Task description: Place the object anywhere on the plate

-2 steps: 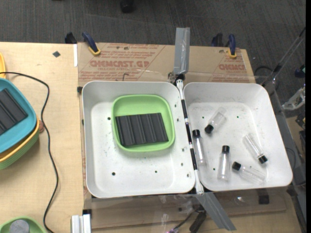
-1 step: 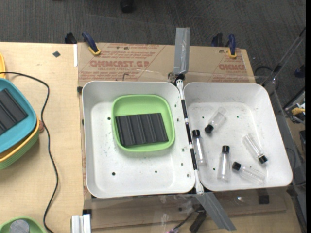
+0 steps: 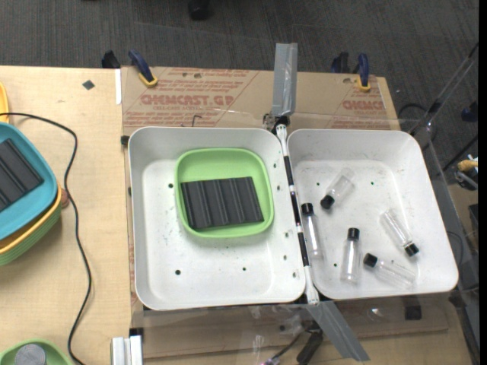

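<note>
A green square plate sits in the left white bin, with a dark ribbed insert lying on it. Several clear vials with black caps lie in the right white bin: one near the upper middle, one along the left wall, one upright-looking at the lower middle, one at the right and one at the lower right.
A cardboard sheet held by blue clamps lies behind the bins. Stacked teal and green dishes rest on the wooden table at the far left, with a black cable running beside them. Tape strips join the bins.
</note>
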### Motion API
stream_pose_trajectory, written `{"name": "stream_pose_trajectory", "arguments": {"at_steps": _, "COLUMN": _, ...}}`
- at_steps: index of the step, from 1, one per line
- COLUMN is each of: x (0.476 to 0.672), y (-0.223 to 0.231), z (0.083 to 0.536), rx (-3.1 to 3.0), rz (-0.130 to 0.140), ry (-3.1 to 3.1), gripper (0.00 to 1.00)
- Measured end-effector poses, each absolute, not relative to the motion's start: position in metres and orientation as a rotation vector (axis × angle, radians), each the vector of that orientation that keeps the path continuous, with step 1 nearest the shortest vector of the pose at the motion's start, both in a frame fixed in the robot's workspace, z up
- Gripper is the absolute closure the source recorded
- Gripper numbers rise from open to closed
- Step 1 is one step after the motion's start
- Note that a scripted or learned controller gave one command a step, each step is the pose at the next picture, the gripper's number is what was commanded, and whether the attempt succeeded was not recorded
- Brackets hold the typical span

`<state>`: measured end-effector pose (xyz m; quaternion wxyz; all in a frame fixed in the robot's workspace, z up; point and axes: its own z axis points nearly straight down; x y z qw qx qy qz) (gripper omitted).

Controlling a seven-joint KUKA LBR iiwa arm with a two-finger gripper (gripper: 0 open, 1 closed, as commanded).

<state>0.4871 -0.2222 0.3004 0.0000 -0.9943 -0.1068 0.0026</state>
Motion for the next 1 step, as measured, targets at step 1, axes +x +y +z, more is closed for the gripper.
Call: {"name": "stream_pose_trajectory", "arguments": {"at_steps": 1, "x": 0.4833, "y": -0.2222, "z": 0.2650, "rx": -3.125, "rz": 0.009, "ry": -0.312, "gripper": 0.00}}
